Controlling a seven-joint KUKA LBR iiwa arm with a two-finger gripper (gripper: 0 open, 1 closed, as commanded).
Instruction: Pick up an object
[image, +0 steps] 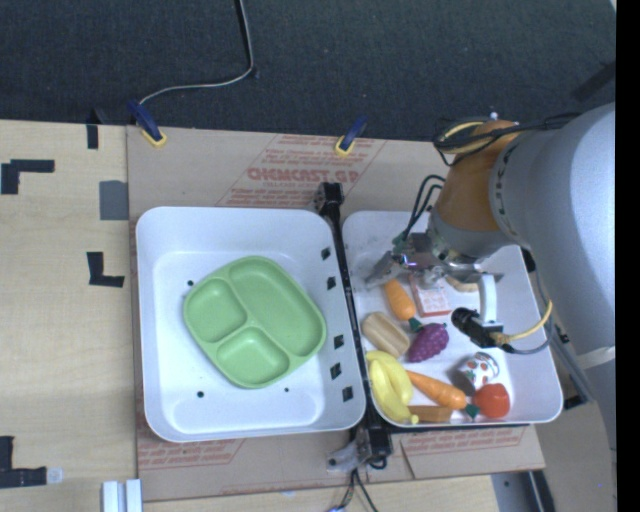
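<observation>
Hand (392, 266) above right bin (545, 400) – orange carrot (399, 299) just below, purple grapes (428, 342) near

Even, bright overhead light, soft shadows; slight blur, low res, no glare.
</observation>
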